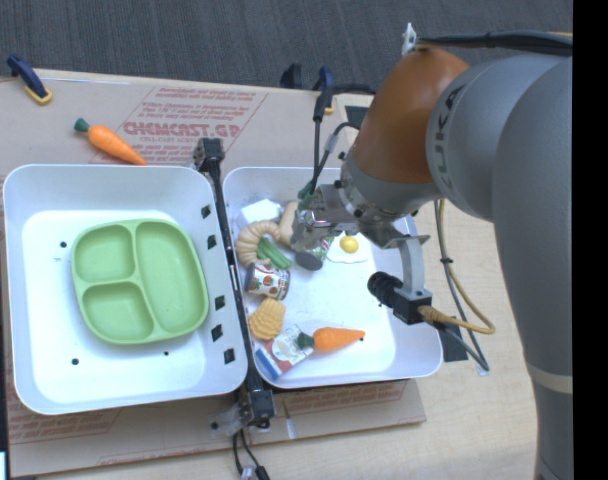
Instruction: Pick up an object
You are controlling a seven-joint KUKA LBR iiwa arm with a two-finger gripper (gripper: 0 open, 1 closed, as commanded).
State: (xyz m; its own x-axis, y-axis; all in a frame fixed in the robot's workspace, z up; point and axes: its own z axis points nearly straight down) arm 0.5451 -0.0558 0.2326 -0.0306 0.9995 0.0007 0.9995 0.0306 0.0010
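**Arm low over the crowded right bin**

The grey arm [504, 138] with its orange band reaches in from the right, and its gripper [309, 236] sits low in the right bin [416, 360], near that bin's left side. The wrist hides too much of it, so I cannot tell whether the jaws are wide or narrow, or whether anything is between them.

Just beside the gripper lie a pale ring-shaped pastry [254, 238] and a green bean pod [274, 254]. A fried egg [348, 247] lies just to its right. Below these stands a small can [267, 282], then a waffle-textured yellow piece [267, 319] and a carrot [332, 339] near the front wall, its leafy end over a small card [282, 360].

The left bin [24, 298] holds a green divided plate [139, 280], lying flat. A second carrot [109, 141] rests on the cardboard [184, 118] behind the left bin, well apart from the gripper
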